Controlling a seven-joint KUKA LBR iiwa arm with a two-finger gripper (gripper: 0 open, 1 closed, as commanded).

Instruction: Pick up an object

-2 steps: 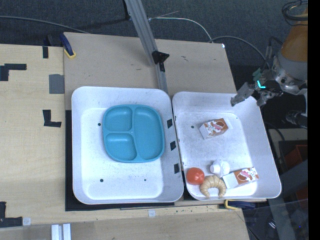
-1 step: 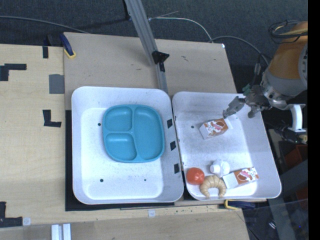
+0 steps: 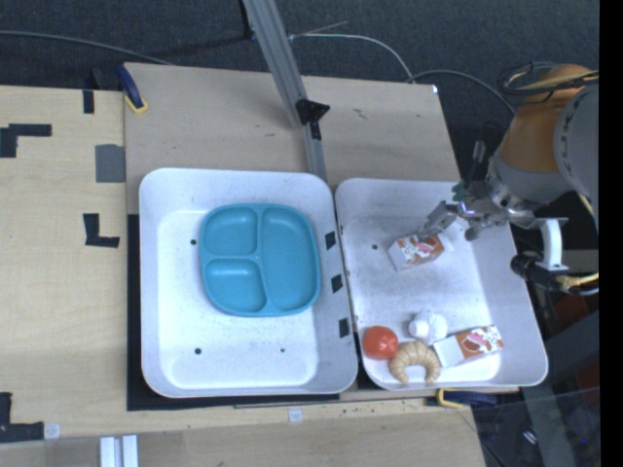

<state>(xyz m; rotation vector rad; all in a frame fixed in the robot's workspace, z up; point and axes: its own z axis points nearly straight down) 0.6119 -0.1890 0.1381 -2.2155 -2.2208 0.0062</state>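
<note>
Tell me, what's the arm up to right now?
Gripper low over right bin, holding nothing seen. Packet just beside it, lying free. Nothing blocking.

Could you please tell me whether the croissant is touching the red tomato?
Cannot tell: the camera view shows the tan croissant right beside the round red tomato, with no plain gap or contact.

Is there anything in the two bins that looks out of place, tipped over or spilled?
Nothing looks spilled or damaged. The blue divided plate lies flat in the left bin. In the right bin, one small packet lies alone and askew near the gripper, while the tomato, croissant, white object and second packet crowd the near edge.
</note>
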